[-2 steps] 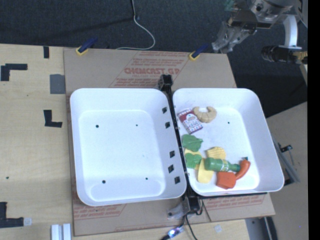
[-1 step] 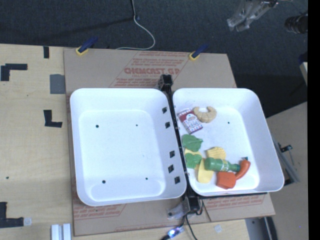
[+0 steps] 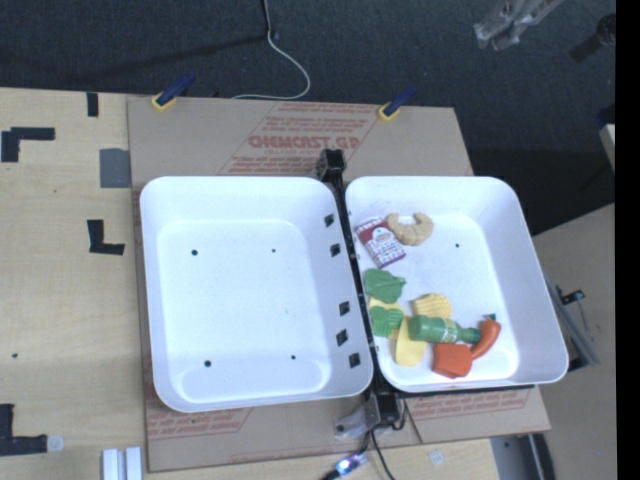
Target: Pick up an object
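camera view: end effector (image 3: 512,13) sits at the top right, well above and away from both bins, over the dark floor. it's blurred and small, so i cannot tell its state, and nothing is visibly held in it.

progress, my read: pick not started. no object lifted, everything lies in the right bin (image 3: 520,268). all steps left: travel over the bin, descend, grasp, lift.

candidates, all in the right bin's left and lower part:
- red packet (image 3: 380,242) near the divider, just beside a tan curled piece (image 3: 411,228)
- green leafy piece (image 3: 384,287) below the packet
- yellow piece (image 3: 418,326) with a green bottle-like item (image 3: 437,330) lying across it, touching
- orange-red piece (image 3: 462,353) at the lower edge, touching the green item

the lower cluster is packed tight, so a grab there risks catching two things or slipping. the packet and tan piece look easier to isolate.

left bin (image 3: 240,288) is white with a few dark dots on its floor.

surface: both bins sit on a cardboard sheet (image 3: 300,138) with red print, held by yellow and blue clamps (image 3: 172,92) at the far edge, on a light wood counter (image 3: 60,298) with black tape marks. a thin white cable (image 3: 285,58) runs down from the top over dark carpet.
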